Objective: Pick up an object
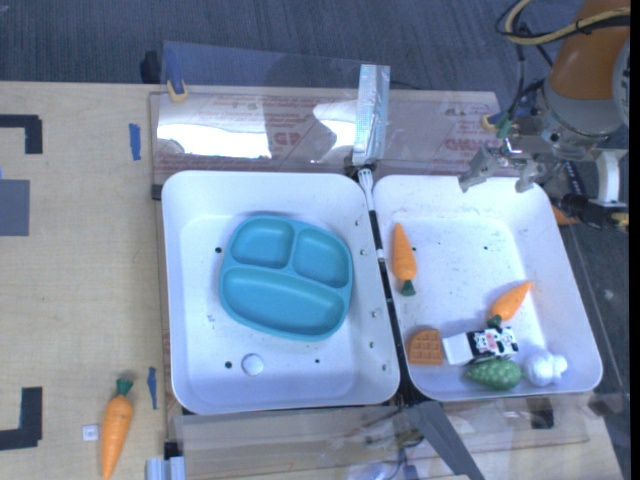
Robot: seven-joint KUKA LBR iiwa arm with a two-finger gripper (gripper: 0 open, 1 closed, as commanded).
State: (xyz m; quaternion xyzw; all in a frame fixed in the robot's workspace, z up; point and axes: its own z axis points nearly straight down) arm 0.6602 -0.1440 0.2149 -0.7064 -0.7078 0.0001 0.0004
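Hovering over the far right corner of the right bin, the gripper hangs with its two fingers spread apart and nothing between them; one fingertip points toward the bin's far rim and the other sits just beside it, both above the white wall and clear of the toys. The grey arm with its orange band enters from the upper right, with yellow and black cables looping above it. Inside the right bin, an orange toy carrot lies near the left wall, pointing along the divider. A second, smaller carrot lies tilted toward the right side. Along the near edge sit a waffle-patterned orange piece, a small white carton with black markings too small to read, a bumpy green piece touching the carton, and a white rounded piece just beside the green one. The left bin holds a blue divided plate with three compartments. On the wooden bench at the near left lies a third carrot with a green top. Behind the bins a clear sheet carries faint reddish printing that cannot be read.
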